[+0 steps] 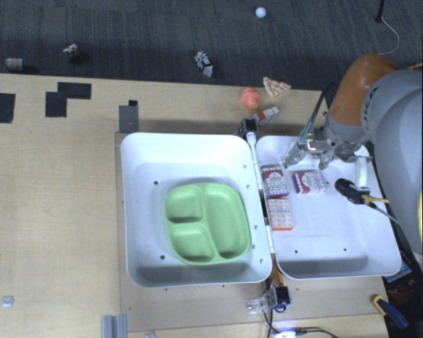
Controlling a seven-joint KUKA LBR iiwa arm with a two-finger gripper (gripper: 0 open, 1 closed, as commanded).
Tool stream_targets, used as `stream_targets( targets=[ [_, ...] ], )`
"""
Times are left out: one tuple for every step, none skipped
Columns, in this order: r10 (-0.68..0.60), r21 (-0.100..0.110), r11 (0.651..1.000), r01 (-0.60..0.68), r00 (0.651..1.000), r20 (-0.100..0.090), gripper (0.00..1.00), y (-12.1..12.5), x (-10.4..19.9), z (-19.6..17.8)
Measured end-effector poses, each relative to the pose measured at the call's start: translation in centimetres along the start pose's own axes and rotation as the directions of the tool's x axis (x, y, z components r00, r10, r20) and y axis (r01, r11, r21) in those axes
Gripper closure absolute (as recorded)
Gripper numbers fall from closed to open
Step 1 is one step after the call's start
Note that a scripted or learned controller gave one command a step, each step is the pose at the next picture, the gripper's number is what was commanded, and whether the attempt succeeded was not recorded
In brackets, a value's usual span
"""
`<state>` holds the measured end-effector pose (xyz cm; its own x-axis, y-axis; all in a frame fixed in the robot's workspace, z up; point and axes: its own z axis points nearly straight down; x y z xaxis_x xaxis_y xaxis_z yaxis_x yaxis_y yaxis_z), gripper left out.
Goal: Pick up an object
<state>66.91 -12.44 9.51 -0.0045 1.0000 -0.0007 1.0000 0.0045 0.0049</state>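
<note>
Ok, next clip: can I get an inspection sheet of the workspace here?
Surface: wooden bench, left bin and right bin side by side.
Job's things: right bin holds back-left packet, back-right packet, front packet; left bin holds green tray.
Clutter: pink ball and wedge toy on bench behind bins.
Hand: above right bin's back, open, holding nothing.
Cables: wires at bench's front edge.
Surroundings: dark carpet, white ball, small scraps.

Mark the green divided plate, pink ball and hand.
green plastic divided plate (228,218): camera view, its large right compartment.
pink round ball (250,98): camera view, its centre.
hand (307,158): camera view, midway between fingertips.
</note>
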Motion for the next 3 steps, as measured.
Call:
stream_targets(
  targets=[
    [0.002, 0.0, 1.0, -0.002, 1.0, 0.0, 0.0, -6.7, 1.7, 0.9],
    [0.0, -0.005, 1.0, 0.0, 1.0, 0.001, 1.0, -6.5, 1.8, -0.3],
    [0.001, 0.001, 1.0, -0.001, 1.0, -0.001, 1.0, -16.2, 5.9, -9.1]
  ],
)
